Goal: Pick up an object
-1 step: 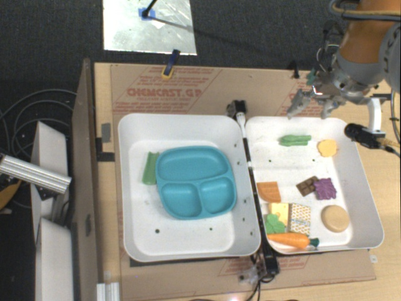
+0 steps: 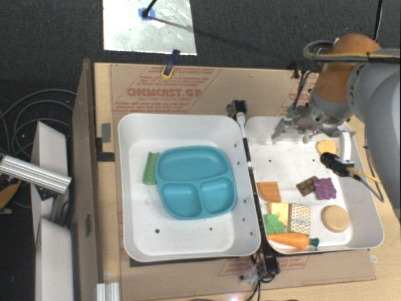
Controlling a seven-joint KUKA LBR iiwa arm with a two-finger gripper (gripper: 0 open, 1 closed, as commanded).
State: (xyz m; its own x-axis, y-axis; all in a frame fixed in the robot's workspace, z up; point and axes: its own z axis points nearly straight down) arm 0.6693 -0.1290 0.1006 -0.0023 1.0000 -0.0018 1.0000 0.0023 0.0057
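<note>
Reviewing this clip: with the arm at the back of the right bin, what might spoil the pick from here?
1. The gripper hovers over bare bin floor at the back of the right white bin; closing here would likely grab nothing.
2. The small items crowd the front: the orange carrot, green toy piece and yellow patterned block touch, so a grasp may catch two or slip.

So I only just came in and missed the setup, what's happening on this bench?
A grey robot arm reaches in from the right over the far end of the right bin, its pincer low there. Small items lie nearer the front: a carrot, a purple piece, a round tan disc. A blue divided tray sits in the left bin. Nothing looks picked up yet.
</note>
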